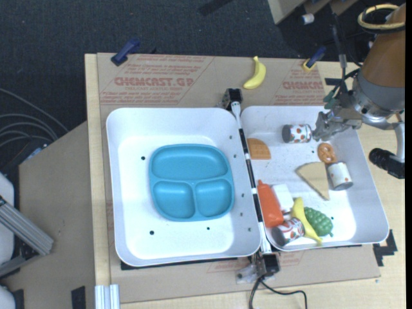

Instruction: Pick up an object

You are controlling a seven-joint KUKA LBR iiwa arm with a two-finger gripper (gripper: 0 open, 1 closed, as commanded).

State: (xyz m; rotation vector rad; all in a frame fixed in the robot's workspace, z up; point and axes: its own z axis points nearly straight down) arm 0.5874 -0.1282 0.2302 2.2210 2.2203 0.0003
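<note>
Camera view looks down on two white bins side by side. Taking the right bin (pixel 367 201) as the landmark: the gripper (pixel 320 129) hangs over its far end, close to a small can (pixel 296 133) with a red and white label that lies on its side there. Gripper and can look nearly touching, but the can is beside the tip, not visibly between anything, so nothing counts as held. Whether the claw is released or clenched cannot be told at this size and angle.

Nearer along the same bin lie a pretzel (pixel 326 152), a grey can (pixel 338 175), a tan wedge (pixel 313 178) and an orange slice (pixel 259 149). At its near end sit a carrot (pixel 270 203), a banana (pixel 303 217) and a green piece (pixel 320 221). Left of that bin, the other bin (pixel 125 140) holds a blue tray (pixel 191 181). Beyond the right bin, on the cardboard, lies another banana (pixel 255 74).

As a judgement, the task is at the approach: the arm is down at the small can, which looks like the target, yet the grasp and the lift are both left to do.
</note>
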